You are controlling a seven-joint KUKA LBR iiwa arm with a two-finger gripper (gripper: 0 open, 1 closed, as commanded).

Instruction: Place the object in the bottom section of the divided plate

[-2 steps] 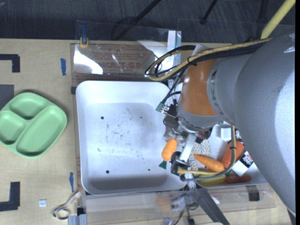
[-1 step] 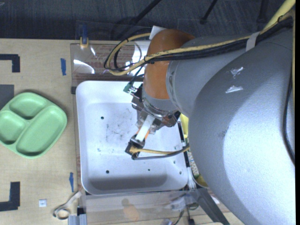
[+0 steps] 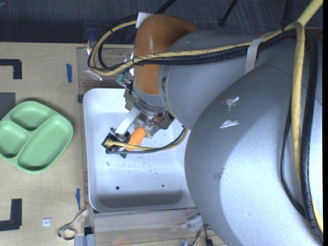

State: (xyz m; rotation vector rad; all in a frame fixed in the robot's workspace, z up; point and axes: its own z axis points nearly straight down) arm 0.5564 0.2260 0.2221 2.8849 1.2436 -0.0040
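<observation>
Over the white bin, grey arm angled down leftward, pincer by an orange object — open or closed, unclear

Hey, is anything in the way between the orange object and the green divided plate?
Only the left wall of the white bin. It lies between the orange object, close by the gripper, and the green divided plate out on the bench. Nothing else visible stands between them.

open bench around divided plate, bin wall beside it, arm overhanging bin
</observation>
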